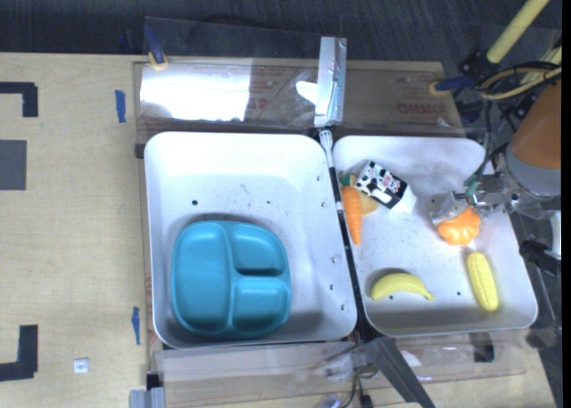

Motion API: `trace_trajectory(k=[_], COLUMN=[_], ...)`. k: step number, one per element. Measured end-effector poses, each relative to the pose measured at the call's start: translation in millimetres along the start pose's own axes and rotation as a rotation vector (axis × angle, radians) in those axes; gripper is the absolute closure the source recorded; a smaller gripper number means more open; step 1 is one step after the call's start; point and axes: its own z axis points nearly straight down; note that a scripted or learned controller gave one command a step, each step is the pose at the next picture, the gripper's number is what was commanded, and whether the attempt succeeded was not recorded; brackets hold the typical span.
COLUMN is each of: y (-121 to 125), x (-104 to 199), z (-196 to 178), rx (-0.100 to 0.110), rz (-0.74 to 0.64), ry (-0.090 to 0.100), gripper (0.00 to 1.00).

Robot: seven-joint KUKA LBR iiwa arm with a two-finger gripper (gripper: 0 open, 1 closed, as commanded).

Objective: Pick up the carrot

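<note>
Carrot (pixel 352 212) lies against the right bin's (pixel 526 312) left wall, untouched. The gripper (pixel 470 198) sits well apart, by an orange (pixel 459 228); its opening I cannot tell. Reaching is the step: next, cross leftward.

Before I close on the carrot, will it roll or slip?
The carrot looks tapered and smooth, so it may squirt from a pinch near its tip. It lies along the right bin's left wall, which probably stops rolling that way. It looks like stiff plastic, likely light.
</note>
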Motion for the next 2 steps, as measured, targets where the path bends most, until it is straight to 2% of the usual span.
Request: trace_trajectory(k=[1, 2], y=[0.9, 31.8], x=[0.3, 63.4], z=[-9.7, -77.6], rx=[-0.002, 0.007], rz=[-0.001, 0.219], ry=[-0.001, -0.011], gripper=[1.00, 1.00])
